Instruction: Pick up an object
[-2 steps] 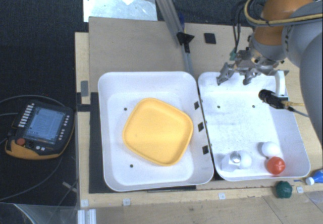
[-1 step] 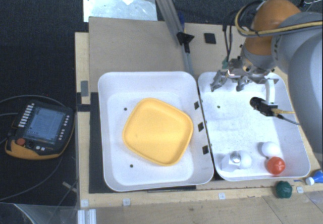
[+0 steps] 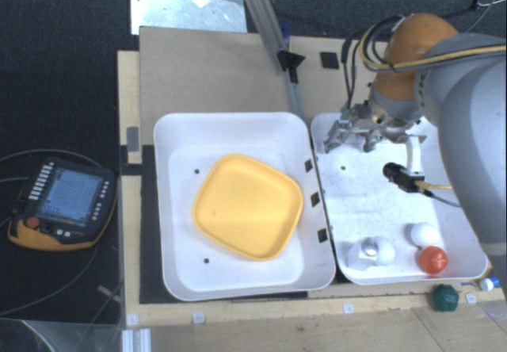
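Note:
A yellow square plate (image 3: pixel 248 206) lies in the left bin (image 3: pixel 178 136). In the right bin (image 3: pixel 360 192), near its front edge, sit a white ball (image 3: pixel 423 233), a red ball (image 3: pixel 432 260) and a small clear-and-white object (image 3: pixel 372 251). My gripper (image 3: pixel 350 136) hangs over the far left corner of the right bin, well away from the balls, with nothing visibly held.
A dark green object (image 3: pixel 444 297) lies on the bench just outside the right bin's front right corner. A slanted metal pole (image 3: pixel 269 17) crosses above the bins at the back. A teach pendant (image 3: pixel 62 204) rests on the floor to the left.

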